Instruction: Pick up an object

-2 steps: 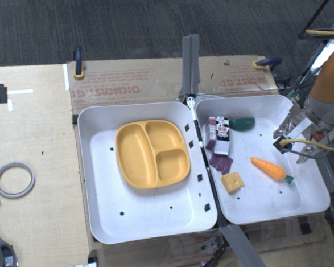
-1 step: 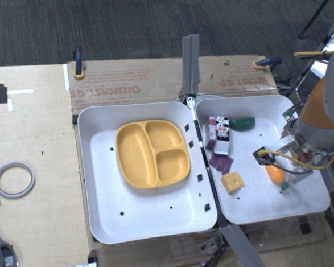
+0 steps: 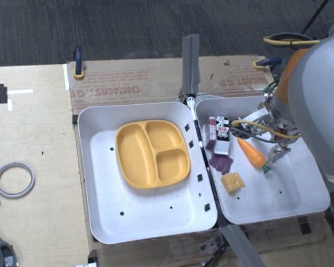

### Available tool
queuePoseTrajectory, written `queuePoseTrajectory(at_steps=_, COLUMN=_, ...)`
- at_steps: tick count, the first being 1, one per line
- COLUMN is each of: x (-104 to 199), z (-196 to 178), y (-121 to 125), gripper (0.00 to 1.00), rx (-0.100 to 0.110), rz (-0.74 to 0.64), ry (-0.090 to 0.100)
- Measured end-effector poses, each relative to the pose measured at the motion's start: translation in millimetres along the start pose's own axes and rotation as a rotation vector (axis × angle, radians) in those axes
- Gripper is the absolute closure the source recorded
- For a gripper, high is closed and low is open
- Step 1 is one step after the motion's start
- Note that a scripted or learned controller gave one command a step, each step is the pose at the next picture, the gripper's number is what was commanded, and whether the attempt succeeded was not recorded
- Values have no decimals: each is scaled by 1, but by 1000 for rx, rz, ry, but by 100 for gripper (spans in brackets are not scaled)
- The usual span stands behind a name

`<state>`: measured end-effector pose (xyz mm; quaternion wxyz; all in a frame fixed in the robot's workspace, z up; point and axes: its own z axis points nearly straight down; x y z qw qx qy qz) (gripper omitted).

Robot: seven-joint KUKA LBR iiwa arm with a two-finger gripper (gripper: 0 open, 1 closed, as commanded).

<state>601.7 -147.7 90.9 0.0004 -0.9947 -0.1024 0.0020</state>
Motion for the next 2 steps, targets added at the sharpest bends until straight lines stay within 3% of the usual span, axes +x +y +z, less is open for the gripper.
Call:
queuePoseTrajectory(at_steps=1, x=-1, z=-8, y=0, gripper=100, rx=0, rz=-5, ry=-5)
queuePoseTrajectory(at_steps=2, x=-2, z=-100, y=-117, gripper=100, rx=0, rz=4, ry=1)
